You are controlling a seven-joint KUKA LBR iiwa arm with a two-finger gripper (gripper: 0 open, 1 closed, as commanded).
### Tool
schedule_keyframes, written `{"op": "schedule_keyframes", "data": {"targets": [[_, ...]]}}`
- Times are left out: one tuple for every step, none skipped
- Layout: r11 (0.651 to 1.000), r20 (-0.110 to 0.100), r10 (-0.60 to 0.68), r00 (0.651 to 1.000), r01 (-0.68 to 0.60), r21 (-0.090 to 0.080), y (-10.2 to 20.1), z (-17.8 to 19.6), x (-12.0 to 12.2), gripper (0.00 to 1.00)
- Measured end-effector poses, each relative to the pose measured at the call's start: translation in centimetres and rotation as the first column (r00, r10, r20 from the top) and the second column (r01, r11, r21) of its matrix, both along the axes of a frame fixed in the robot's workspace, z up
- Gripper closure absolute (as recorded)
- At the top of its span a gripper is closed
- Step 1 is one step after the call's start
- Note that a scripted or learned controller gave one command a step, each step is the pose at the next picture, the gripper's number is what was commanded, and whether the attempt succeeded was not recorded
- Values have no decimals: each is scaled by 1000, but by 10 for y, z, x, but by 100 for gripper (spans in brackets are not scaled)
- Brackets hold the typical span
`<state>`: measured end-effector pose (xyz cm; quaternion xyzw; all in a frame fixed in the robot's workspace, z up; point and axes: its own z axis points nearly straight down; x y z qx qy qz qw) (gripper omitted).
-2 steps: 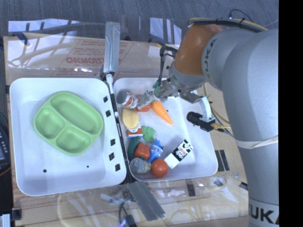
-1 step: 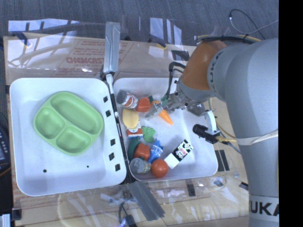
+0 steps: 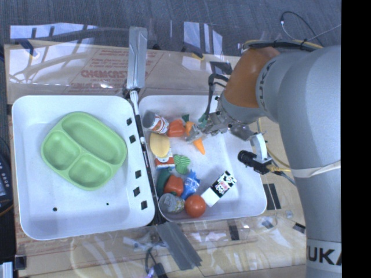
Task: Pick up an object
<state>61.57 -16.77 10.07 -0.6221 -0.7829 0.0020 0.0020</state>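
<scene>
The gripper (image 3: 204, 126) hangs low over the far half of the right bin (image 3: 246, 178), its dark fingers pointing toward the bin's left wall. They sit just above and beside a small orange carrot (image 3: 199, 146); whether they are spread or closed cannot be told, and nothing can be seen between them. Behind it the arm (image 3: 290, 97) rises grey toward the right, with its orange band (image 3: 246, 77) above the wrist. White letters reading "UKA" (image 3: 323, 253) show on the arm's base at the near right.

The right bin holds a heap of toy food along its left wall: a grey can (image 3: 149, 120) at the far left corner, an orange-red piece (image 3: 175, 128) next to it, a yellow lemon-like piece (image 3: 160, 145) below, a green leafy piece (image 3: 181, 164), a red block (image 3: 173, 184), a blue scrap (image 3: 191, 183), a grey round item (image 3: 170, 203) and a red tomato (image 3: 195, 205) at the near edge. A small black-and-white carton (image 3: 220, 187) lies tilted near the bin's middle.

The left bin (image 3: 29, 172) carries a green divided plate (image 3: 84, 149) with three compartments, lying near its centre.

Beyond the bins, faint red print on the bench's clear sheet (image 3: 98, 73) reads roughly "CHEMCAST"
</scene>
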Motion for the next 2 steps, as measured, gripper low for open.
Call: {"op": "schedule_keyframes", "data": {"targets": [[953,3,-303,953,303,-1,-29,-9,12,100],[924,7,-382,924,382,2,14,105,42,100]]}}
